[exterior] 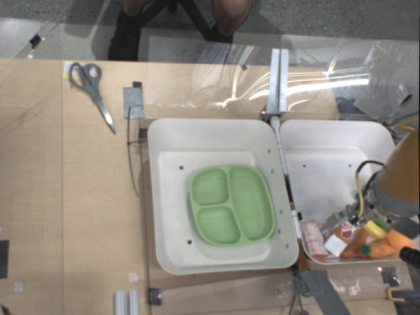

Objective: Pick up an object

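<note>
While arm (400, 176) hangs over right bin (328, 143), gripper (351, 216) low above toys (357, 238); finger state unclear; green plate (231, 204) far left.

Bright, even overhead light fills the scene, with soft, faint shadows. Glare streaks the clear sheet (295, 87) behind the bins. Small details look slightly soft

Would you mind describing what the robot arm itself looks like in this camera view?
At the view's right edge, the arm shows a broad orange band above a grey wrist section. A yellow-and-black cable loops beside it. Below sits dark metallic gripper hardware, too small and cluttered to make out markings.
</note>
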`<action>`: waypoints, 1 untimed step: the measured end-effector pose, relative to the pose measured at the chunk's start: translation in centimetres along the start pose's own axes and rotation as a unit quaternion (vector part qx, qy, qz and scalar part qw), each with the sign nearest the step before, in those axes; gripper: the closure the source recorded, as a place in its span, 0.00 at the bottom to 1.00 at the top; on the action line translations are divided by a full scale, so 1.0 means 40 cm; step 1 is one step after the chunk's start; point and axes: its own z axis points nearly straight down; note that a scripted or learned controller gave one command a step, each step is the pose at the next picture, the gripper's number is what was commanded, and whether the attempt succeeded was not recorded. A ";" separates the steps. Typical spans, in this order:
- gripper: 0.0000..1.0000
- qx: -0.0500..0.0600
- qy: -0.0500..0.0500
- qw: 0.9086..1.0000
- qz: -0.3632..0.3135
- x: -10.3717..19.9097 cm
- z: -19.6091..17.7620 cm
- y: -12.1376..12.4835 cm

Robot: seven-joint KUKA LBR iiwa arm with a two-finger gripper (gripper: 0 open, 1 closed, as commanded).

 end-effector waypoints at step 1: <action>1.00 -0.010 -0.006 1.000 0.001 -0.011 -0.031 0.018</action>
